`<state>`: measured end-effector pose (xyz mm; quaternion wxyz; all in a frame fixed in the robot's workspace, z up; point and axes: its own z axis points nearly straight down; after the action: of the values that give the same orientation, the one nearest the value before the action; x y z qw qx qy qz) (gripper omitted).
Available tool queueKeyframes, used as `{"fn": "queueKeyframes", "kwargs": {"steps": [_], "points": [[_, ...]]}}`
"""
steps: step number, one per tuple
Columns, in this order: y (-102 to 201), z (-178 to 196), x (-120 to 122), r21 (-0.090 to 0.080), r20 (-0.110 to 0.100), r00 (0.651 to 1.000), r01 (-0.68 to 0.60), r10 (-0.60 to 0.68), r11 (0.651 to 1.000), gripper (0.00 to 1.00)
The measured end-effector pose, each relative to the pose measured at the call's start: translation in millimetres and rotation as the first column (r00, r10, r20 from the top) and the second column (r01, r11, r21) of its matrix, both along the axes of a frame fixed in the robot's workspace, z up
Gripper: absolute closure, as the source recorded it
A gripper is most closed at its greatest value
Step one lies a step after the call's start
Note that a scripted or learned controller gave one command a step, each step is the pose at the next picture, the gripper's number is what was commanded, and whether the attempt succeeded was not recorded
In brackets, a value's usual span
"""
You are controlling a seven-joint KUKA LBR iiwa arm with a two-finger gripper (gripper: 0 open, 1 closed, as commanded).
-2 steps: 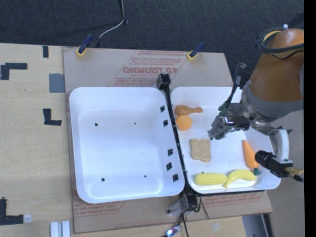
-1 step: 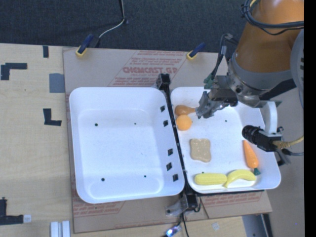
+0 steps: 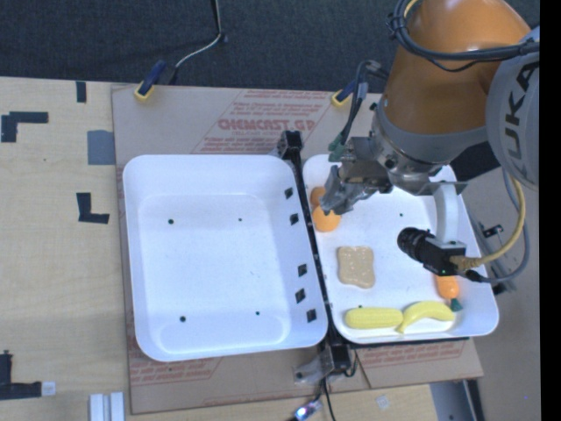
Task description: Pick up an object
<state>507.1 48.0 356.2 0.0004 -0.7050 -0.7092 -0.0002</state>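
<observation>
The gripper is sitting over the orange ball, at ten o'clock in the right bin. I cannot tell its grip.

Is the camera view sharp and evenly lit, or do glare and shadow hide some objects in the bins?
Camera view: lighting is soft and even; the orange band shows a mild sheen. The arm casts shadow around the gripper, darkening the orange object below it. The toast piece, corn and banana are clear, only slightly soft.
</observation>
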Motion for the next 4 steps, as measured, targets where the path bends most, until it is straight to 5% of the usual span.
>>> {"fn": "queueKeyframes", "kwargs": {"steps": [1,2,3,4], "points": [[62,3,-17,0.001,-0.001,1.0,-0.002,0.002,1.0,1.0],[70,153,-23,0.004,0.017,1.0,0.001,-0.001,1.0,1.0],[107,180,-23,0.001,0.003,1.0,0.001,-0.001,1.0,1.0],[83,178,2,-0.002,0.0,1.0,0.007,-0.007,1.0,1.0]]}}
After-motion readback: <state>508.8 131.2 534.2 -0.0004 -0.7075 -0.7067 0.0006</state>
